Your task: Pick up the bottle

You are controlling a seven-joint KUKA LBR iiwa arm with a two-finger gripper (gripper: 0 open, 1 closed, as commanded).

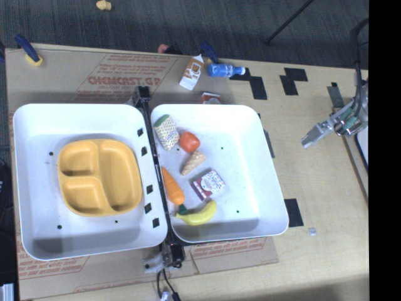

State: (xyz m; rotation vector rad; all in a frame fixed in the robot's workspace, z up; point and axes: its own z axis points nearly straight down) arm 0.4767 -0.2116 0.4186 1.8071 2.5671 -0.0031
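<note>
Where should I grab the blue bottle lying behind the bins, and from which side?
Probably across its blue body, coming straight down. The bottle lies on its side on the bench, outside the right bin, long axis running left-right, so the fingers should straddle its width. A small carton sits near its left end, so stay mid-body.

The bench (313,187) carries a cardboard sheet (119,74) with two white bins, the left bin (31,124) and right bin (266,168), touching. Near the far edge lie a blue bottle (220,71), a small carton (192,73) and black tape marks (294,80).
</note>
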